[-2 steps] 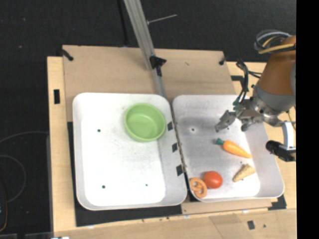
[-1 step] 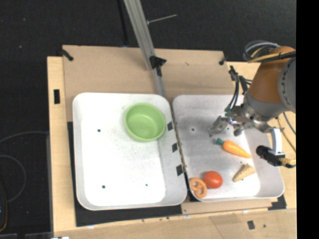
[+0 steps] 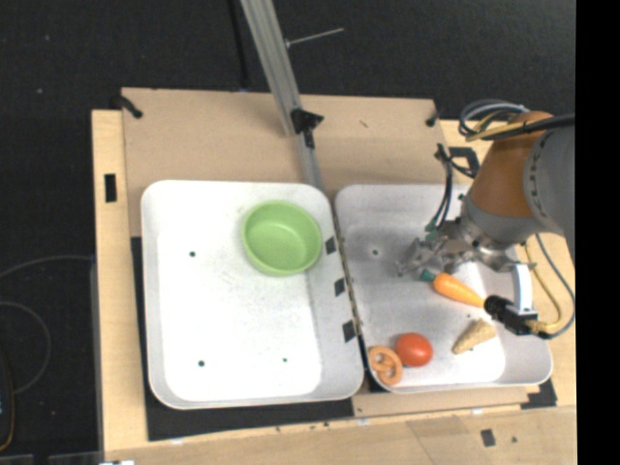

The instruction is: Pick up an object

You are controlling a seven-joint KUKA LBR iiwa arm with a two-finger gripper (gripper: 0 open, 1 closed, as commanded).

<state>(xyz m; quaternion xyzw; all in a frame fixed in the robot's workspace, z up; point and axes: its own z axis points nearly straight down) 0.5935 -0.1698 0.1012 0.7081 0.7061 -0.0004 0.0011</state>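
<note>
A tan bench (image 3: 213, 143) bears two white bins (image 3: 184, 356) side by side.

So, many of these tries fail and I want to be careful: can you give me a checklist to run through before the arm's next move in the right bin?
1. Gripper is over the right bin: ok.
2. Carrot sits close beside the gripper, within easy reach: ok.
3. An object is held: cannot tell.
4. Tomato, pretzel and beige wedge lie apart from the gripper: ok.
5. Green bowl stays in the left bin, out of the way: ok.
</note>
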